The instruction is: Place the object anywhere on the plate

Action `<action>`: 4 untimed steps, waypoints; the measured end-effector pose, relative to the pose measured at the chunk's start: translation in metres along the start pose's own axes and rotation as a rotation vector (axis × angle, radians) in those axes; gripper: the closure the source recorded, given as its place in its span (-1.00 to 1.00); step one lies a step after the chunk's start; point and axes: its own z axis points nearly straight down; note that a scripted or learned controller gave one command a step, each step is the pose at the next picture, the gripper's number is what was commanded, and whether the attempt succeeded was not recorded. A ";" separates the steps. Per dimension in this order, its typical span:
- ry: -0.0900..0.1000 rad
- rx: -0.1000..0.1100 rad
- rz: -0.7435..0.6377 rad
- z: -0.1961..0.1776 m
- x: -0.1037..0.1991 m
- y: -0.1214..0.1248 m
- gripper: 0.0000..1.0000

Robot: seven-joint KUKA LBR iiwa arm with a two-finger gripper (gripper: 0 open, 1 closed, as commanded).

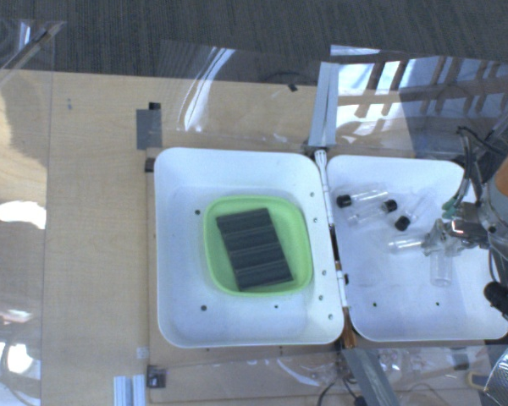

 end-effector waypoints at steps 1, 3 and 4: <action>0.000 0.000 0.000 0.000 0.000 0.000 -1.00; -0.002 -0.004 0.188 -0.159 -0.035 0.011 -1.00; -0.002 -0.005 0.311 -0.213 -0.030 0.006 -1.00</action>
